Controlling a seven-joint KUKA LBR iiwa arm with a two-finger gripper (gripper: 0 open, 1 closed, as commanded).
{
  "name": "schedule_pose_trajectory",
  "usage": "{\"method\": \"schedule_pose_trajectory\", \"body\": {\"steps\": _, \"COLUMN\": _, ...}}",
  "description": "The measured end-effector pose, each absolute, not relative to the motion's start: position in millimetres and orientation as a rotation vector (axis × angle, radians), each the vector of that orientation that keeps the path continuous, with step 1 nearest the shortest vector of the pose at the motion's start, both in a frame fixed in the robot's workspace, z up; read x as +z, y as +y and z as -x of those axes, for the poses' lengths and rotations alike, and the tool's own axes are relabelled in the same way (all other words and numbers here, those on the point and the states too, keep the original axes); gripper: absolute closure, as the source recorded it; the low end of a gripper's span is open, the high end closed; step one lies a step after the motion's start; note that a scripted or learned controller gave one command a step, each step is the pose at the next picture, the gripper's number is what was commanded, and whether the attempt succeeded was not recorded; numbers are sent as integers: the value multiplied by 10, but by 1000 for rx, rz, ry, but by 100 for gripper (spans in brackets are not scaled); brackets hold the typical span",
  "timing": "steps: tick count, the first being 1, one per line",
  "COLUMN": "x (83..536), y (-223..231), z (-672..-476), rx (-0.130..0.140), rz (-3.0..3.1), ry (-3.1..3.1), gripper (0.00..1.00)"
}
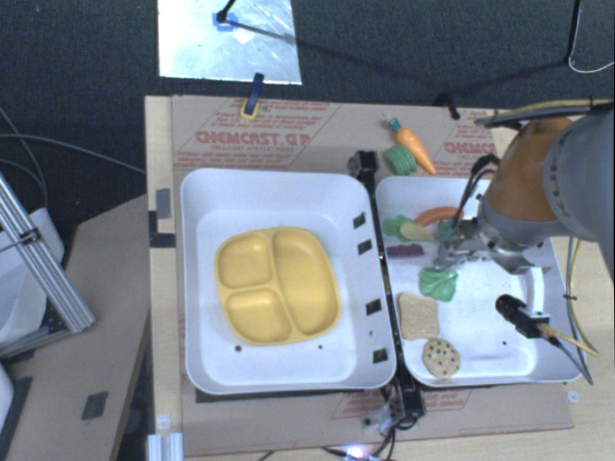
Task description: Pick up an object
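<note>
Grey arm's hand (450, 257) low in right bin (500, 358), perhaps touching green toy (438, 283), grip unclear

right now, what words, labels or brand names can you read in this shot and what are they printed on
"CHEMCAST GP" in red, on the brown protective sheet under the bins, above the left bin.
A repeat of the same red print on that sheet, above the right bin, partly cut off by the arm; only "CHEMC" is readable.
More red print along the sheet's front edge below the bins: too small and blurred to read.
</note>
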State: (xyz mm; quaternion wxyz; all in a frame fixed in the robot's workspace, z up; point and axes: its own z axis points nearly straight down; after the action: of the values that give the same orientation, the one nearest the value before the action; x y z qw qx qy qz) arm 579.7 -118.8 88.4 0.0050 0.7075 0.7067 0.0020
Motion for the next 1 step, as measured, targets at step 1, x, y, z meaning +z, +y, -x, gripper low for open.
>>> {"method": "schedule_pose_trajectory", "body": {"steps": 1, "x": 863, "y": -1171, "z": -5796, "rx": 6, "rz": -2217, "ry": 2219, "gripper": 0}}
